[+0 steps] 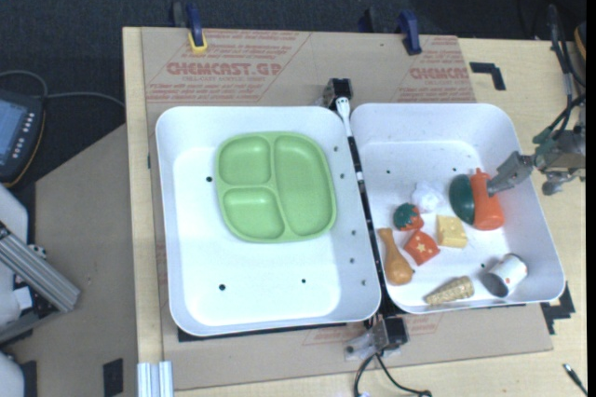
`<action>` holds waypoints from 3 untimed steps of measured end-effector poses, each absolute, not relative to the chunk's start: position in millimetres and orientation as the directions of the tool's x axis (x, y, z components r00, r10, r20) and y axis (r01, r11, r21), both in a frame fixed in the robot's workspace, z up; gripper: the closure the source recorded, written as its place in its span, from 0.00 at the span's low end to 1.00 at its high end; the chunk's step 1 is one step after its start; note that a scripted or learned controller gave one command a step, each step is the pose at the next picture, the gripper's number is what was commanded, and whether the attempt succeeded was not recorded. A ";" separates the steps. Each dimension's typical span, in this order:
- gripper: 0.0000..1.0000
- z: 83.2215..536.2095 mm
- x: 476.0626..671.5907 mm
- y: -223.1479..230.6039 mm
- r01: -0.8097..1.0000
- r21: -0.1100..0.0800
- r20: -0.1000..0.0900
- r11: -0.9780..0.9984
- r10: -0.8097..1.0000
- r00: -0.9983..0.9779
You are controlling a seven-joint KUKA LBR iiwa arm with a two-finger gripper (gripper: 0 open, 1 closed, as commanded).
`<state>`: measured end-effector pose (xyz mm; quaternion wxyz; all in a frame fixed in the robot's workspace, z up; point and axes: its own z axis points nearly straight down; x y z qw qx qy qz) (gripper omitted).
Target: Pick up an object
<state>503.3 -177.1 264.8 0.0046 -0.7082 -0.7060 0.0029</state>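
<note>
- Nearest the lens, along the front edge of the right bin point(503, 120): a ridged tan cone point(450, 291) lying on its side, and just right of it a small white cup point(506, 272) tipped over, its dark mouth facing left.
- Orange drumstick-shaped toy point(395, 256) lies lengthwise against the bin's left wall.
- Red block point(422, 247) touches the drumstick's right side; a yellow block point(452, 232) sits just beside the red one.
- Small green-and-red piece point(407, 216) rests behind the red block, with a white lump point(427, 198) just behind and to its right.
- Orange carrot-like toy with a dark green top point(476, 199) stands near the bin's right wall, the largest item in the group.
- Gripper point(507, 173) reaches in over the right rim, its grey tip at the upper right side of the carrot toy; contact cannot be told from this angle. Whether the fingers are spread or closed cannot be told; nothing is visibly between them.
- Left bin point(186, 293) carries a pale green divided plate point(277, 186) with three sections, set toward the rear half.
- Both bins sit side by side, rims touching, on a brown board point(279, 60) printed with red lettering and held by two blue clamps point(195, 22) at the far edge.
</note>
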 end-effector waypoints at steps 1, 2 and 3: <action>0.00 270.3 505.5 -176.9 1.000 0.001 -0.001 0.000 1.000 0.000; 0.00 227.8 504.5 -175.9 1.000 -0.006 0.002 0.000 1.000 0.000; 0.00 184.8 502.7 -173.5 1.000 -0.006 0.003 0.000 1.000 0.000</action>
